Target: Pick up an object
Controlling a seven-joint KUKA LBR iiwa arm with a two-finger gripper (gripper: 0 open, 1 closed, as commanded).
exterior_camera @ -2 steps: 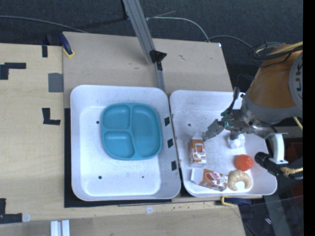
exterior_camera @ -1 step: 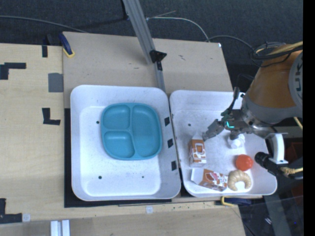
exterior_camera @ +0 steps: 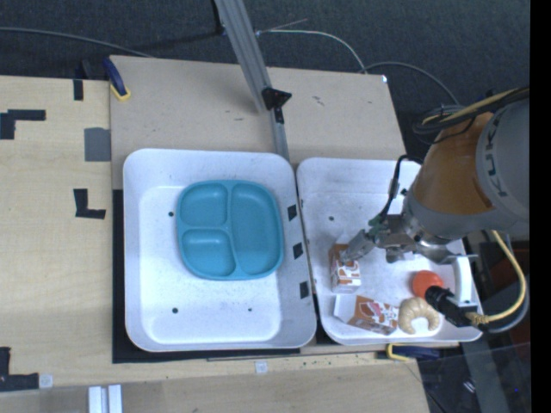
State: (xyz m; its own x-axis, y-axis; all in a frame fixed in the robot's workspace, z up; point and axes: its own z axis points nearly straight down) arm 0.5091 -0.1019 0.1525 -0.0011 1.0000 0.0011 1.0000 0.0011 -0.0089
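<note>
My gripper [exterior_camera: 360,246] reaches in from the right over the right bin [exterior_camera: 344,179], its tip just above and right of a small white and brown carton [exterior_camera: 346,271]. The carton lies on the bin floor and looks to be touching or nearly touching the tip. Toward the bin's front lie a brown packet [exterior_camera: 372,314], a pale croissant [exterior_camera: 419,317] and an orange-red item [exterior_camera: 427,280], partly under the wrist. Nothing is visibly lifted.
In the left bin [exterior_camera: 142,256] sits a blue divided plate [exterior_camera: 230,229]. A grey metal bar [exterior_camera: 250,50] slants down from the top to the gap between the bins. Cables run along the arm at the right.
</note>
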